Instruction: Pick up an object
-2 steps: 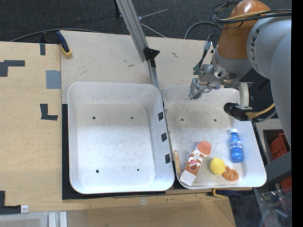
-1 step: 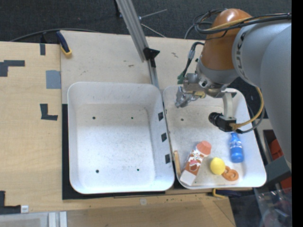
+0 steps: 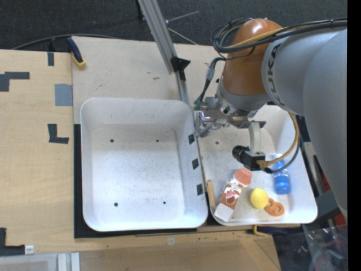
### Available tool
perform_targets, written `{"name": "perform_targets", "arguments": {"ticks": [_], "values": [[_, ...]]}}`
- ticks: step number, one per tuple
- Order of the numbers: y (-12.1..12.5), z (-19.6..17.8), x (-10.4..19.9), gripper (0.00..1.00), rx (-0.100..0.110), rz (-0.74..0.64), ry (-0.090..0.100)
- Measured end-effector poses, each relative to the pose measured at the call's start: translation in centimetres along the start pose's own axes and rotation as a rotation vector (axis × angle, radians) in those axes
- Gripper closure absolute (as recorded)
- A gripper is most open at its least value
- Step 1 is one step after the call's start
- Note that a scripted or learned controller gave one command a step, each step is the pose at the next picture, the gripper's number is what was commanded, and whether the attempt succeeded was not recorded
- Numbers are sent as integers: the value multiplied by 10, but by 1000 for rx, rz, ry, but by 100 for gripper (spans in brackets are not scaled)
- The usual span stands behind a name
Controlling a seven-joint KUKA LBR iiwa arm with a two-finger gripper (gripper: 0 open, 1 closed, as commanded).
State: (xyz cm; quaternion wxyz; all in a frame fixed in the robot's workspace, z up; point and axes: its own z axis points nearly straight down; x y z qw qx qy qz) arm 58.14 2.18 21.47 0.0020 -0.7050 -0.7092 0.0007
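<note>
My gripper (image 3: 204, 123) hangs under the orange wrist band, over the far left part of the right bin (image 3: 307, 205), close to the wall it shares with the left bin (image 3: 135, 162). Nothing shows in its grasp. Several objects lie at the near end of the right bin, well below the gripper in the view: an orange and white carton (image 3: 232, 193), a yellow ball (image 3: 258, 197), a small orange ring-shaped piece (image 3: 274, 208) and a blue bottle (image 3: 281, 182).
A slanted metal rail (image 3: 161, 35) runs down from the top to the bins' far edge. A blue and yellow tool (image 3: 76, 52) lies on the bench at the far left. The grey arm covers the right bin's far right side.
</note>
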Motion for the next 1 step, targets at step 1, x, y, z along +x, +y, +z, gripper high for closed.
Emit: {"name": "perform_targets", "arguments": {"ticks": [1], "values": [[-20, -4, 40, 100, 0, 0, 0]]}}
